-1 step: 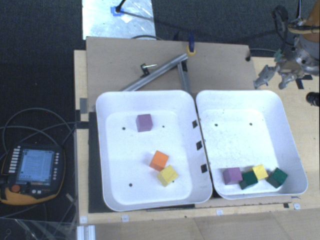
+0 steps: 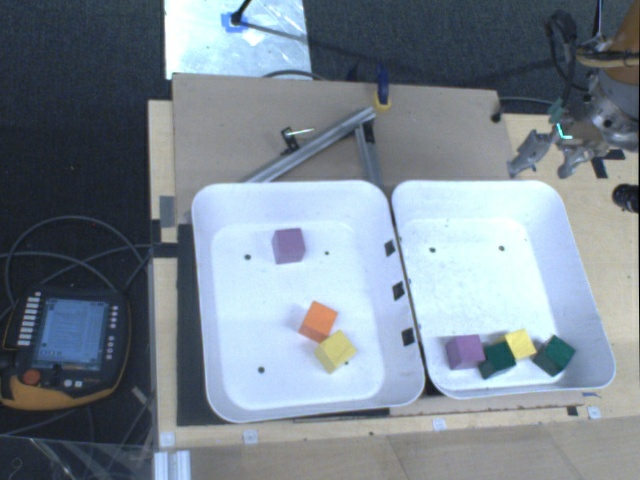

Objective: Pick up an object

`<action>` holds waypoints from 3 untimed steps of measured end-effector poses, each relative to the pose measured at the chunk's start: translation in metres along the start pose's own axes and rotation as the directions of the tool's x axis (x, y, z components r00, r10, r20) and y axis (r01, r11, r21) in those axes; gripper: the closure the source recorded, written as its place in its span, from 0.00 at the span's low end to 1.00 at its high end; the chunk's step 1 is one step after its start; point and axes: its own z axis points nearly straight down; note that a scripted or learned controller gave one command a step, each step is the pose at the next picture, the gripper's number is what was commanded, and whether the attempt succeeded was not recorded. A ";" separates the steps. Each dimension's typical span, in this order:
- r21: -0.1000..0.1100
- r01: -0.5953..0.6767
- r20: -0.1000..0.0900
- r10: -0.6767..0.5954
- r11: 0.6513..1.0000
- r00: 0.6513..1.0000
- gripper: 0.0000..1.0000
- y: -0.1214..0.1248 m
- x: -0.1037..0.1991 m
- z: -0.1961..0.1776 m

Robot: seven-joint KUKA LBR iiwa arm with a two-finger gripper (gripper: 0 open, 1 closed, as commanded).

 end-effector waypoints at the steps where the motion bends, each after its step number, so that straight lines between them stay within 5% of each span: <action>1: 0.005 0.000 -0.002 0.000 1.000 1.000 0.00 -0.001 0.005 0.061; 3: 0.004 0.000 -0.002 0.000 1.000 1.000 0.00 0.001 0.003 0.168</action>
